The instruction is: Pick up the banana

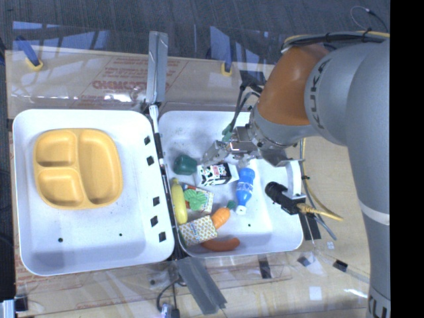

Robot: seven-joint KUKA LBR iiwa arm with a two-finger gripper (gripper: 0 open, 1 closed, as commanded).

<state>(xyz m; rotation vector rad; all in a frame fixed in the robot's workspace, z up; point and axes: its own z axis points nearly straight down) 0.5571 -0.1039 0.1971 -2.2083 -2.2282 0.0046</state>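
Note:
The banana (179,203) is yellow and lies lengthwise against the left wall of the right bin (281,234), next to a green and red packet (198,198). My gripper (222,151) hovers over the upper middle of that bin, above a black-and-white carton (215,174). It sits up and to the right of the banana, well apart from it. Nothing shows as held in the gripper.
A dark green item (185,163), a blue bottle (244,187), an orange carrot (221,217), a patterned box (198,230) and a red sausage (220,244) crowd the right bin. The left bin (40,250) holds a yellow divided tray (78,166).

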